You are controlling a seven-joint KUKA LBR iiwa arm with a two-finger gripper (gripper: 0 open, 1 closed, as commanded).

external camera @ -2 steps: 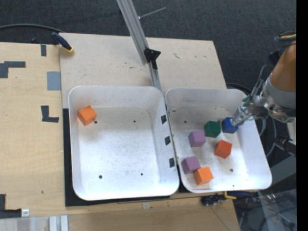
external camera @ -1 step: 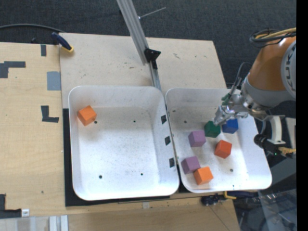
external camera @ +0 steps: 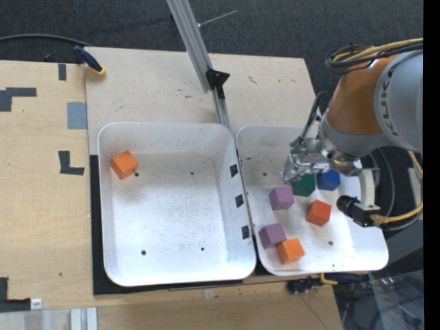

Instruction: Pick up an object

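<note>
My gripper (external camera: pixel 300 172) hangs low over the right bin (external camera: pixel 357 253), directly above a green cube (external camera: pixel 303 183) that is partly hidden under it. A blue cube (external camera: pixel 329 180) lies just right of the green one. A purple cube (external camera: pixel 280 198) sits just below and left of the gripper, and a red-orange cube (external camera: pixel 318 212) lies to the lower right. Nearer the front are a second purple cube (external camera: pixel 271 234) and an orange cube (external camera: pixel 289 250). The left bin (external camera: pixel 172 253) holds one orange cube (external camera: pixel 124 163) near its far left corner.
A slanted metal pole (external camera: pixel 196 43) comes down to the bins' shared far edge. The arm's grey and orange body (external camera: pixel 375 102) covers the right bin's far right corner. Cables and a black connector (external camera: pixel 354 208) hang at the bin's right side.
</note>
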